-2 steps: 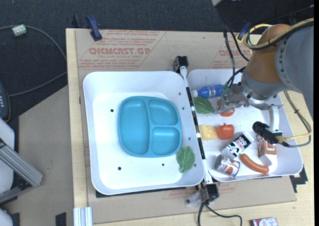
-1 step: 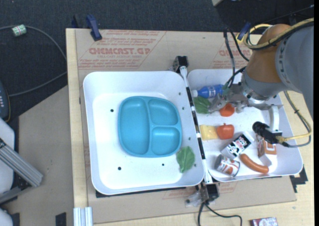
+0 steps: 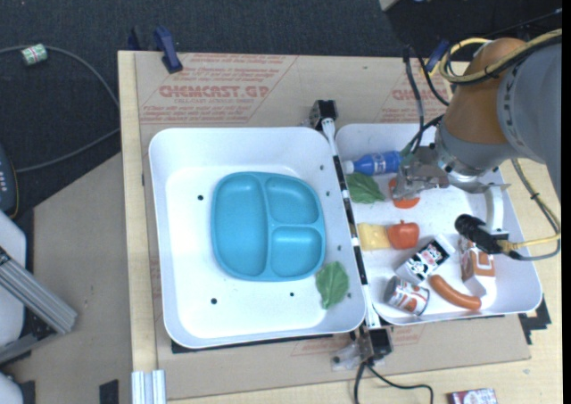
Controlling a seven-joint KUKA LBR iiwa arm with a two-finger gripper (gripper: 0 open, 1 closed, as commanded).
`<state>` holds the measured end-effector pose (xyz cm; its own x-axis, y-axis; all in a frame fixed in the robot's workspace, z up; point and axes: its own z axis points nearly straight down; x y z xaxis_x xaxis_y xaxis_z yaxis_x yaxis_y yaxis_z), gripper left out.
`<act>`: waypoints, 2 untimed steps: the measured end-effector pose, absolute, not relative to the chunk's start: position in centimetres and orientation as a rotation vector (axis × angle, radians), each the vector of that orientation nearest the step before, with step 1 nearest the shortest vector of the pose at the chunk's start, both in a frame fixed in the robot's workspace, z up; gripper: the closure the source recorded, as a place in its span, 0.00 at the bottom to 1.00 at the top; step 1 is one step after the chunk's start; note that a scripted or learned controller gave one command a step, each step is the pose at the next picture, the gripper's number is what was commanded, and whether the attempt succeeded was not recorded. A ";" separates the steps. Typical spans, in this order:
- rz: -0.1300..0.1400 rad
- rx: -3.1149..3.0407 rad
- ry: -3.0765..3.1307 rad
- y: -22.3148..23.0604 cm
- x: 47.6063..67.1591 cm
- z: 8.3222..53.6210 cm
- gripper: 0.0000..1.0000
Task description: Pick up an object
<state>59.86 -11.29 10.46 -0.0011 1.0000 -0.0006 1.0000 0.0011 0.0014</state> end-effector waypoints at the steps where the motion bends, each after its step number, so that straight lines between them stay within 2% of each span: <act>1: 0.000 2.219 2.222 -11.3 59.9 10.4 0.00; 2: 0.002 2.218 2.220 -11.3 59.9 11.4 1.00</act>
